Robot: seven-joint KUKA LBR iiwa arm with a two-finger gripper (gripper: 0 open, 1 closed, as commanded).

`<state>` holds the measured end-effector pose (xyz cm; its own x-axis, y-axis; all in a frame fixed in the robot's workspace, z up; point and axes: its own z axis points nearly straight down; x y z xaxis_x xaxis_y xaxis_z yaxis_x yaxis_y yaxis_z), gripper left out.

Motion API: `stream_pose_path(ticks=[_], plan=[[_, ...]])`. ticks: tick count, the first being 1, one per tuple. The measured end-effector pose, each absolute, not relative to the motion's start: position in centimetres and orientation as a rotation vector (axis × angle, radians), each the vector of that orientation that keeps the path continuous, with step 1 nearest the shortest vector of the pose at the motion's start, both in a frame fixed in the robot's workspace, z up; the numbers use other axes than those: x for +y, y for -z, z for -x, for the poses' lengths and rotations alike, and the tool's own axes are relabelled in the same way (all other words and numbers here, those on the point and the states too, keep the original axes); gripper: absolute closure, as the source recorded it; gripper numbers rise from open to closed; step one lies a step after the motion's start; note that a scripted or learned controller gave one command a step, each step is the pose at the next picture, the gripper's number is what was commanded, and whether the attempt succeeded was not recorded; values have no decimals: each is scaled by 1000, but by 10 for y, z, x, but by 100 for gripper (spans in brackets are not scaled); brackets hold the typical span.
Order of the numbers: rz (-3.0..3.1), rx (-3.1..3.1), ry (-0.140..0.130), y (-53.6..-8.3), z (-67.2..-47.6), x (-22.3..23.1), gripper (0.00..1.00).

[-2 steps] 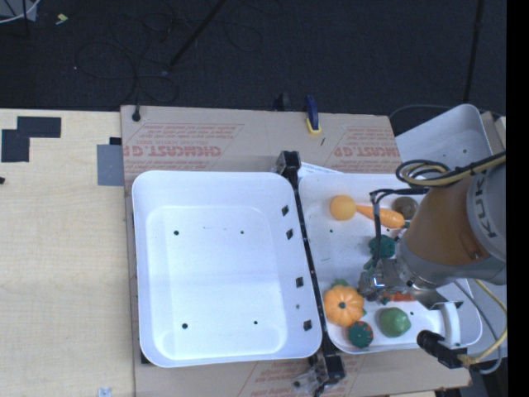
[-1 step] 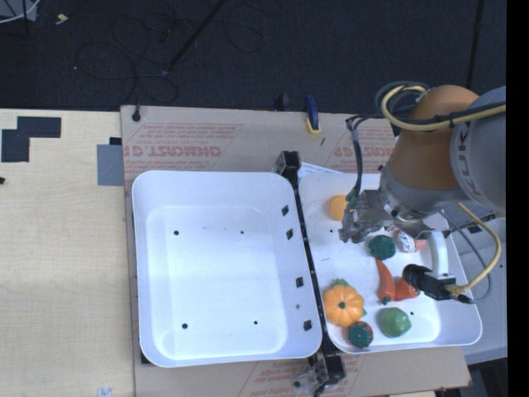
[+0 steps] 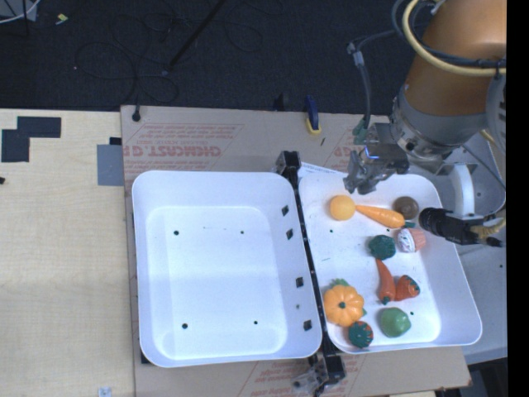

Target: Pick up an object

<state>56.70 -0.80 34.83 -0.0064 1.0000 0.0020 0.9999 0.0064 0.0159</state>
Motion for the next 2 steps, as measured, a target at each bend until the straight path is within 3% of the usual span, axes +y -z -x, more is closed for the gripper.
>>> stream_pose_path(ticks=[1, 2], plan=[[-2209, 2221, -18, -490, -611, 42, 100], [-2219, 2223, -2, -529, -592, 38, 100]])
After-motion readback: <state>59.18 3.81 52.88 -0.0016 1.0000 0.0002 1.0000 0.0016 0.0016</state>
